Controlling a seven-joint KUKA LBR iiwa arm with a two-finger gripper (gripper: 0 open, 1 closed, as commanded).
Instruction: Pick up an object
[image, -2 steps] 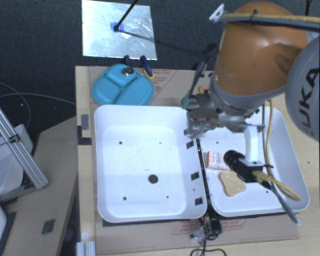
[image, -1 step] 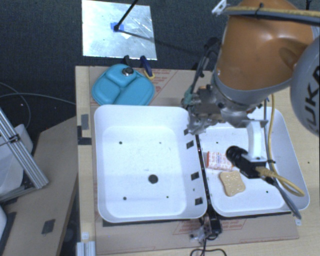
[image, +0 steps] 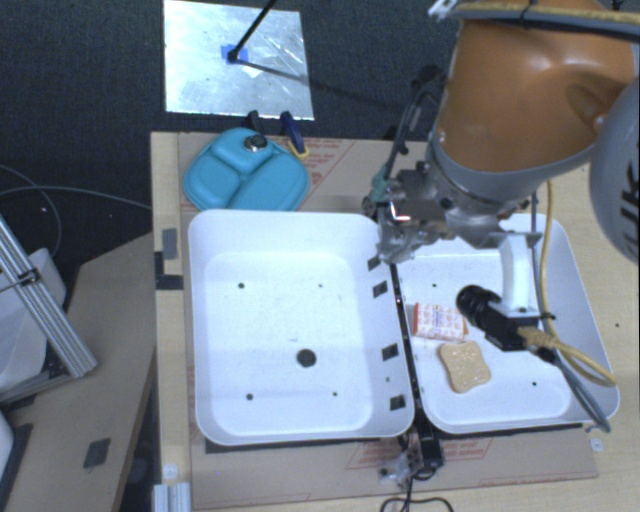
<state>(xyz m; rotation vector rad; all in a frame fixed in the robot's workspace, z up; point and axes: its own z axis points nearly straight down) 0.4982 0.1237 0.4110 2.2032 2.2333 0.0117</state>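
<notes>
As we looked down on the counter (image: 172, 350), the grey arm (image: 520, 90) with its orange band reached in from three o'clock and held the hand (image: 398, 228) over the eleven o'clock corner of the right bin (image: 530, 405), close to the wall where the two bins met. We could not tell whether the hand was apart or together, for the wrist above covered it, and we saw nothing gripped in it. The things to be picked lay in the right bin, low on its nine o'clock side: a small white packet (image: 438, 320) with red print lay flat near the dividing wall, at about five o'clock from the hand and clear of it. A tan slice (image: 465, 366), like a piece of bread, lay just beside the packet at its five o'clock; we could not tell whether the two touched. In the left bin (image: 260, 330) a small dark round spot (image: 306, 358) sat just toward five o'clock of the middle, and we could not say if it was a loose thing or a mark on the floor. Beyond the left bin, at its eleven o'clock, a blue lidded container (image: 245, 172) rested on the counter, and farther toward twelve o'clock lay a shiny silver sheet (image: 235, 55).
</notes>
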